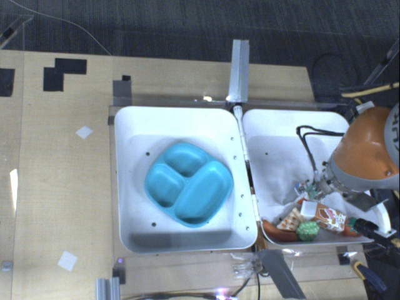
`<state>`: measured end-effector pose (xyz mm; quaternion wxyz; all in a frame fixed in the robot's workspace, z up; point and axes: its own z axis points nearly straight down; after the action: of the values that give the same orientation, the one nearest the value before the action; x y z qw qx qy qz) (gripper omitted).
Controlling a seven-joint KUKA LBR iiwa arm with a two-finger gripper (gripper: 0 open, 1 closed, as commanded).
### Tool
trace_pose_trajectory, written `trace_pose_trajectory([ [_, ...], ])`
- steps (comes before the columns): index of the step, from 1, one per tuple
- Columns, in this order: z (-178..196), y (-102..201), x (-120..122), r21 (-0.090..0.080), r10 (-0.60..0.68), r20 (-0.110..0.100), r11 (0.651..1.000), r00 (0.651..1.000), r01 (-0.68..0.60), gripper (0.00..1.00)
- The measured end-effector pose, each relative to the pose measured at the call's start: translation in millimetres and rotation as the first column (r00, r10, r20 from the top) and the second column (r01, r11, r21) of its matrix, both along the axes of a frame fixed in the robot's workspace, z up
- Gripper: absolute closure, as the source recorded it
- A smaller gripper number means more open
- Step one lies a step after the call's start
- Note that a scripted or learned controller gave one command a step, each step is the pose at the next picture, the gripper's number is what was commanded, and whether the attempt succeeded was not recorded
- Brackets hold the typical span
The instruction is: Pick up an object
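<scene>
Small red-and-white printed snack packet (327, 217), right white bin (275, 136): judged light, crinkly, slippery, best pinched mid-body; gripper (310, 191) hovered adjacent, finger state indeterminable.

You're looking down on a pale wood bench (56, 186) with black square markings (64, 72) at far left; dark ribbed carpet (187, 11) beyond, thin cable (75, 27) trailing.

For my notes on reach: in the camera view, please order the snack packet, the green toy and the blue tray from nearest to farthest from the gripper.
Gripper is in the right bin.
1. Snack packet, just below it.
2. Green toy, at the bin's lower edge.
3. Blue tray, in the left bin.
</scene>
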<state>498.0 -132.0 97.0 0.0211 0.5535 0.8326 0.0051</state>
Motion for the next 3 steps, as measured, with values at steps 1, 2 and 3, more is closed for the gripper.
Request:
trace_pose_trajectory([
  [1,11.8,0.5,2.4,0.0,0.002,0.005,1.0,1.0,-0.002,1.0],
  [2,2.4,-72.6,112.6,0.003,0.044,-0.006,0.999,0.999,-0.044,1.0],
  [3,-8.8,-69.8,105.6,0.012,0.045,-0.031,0.999,0.999,-0.045,0.0],
])
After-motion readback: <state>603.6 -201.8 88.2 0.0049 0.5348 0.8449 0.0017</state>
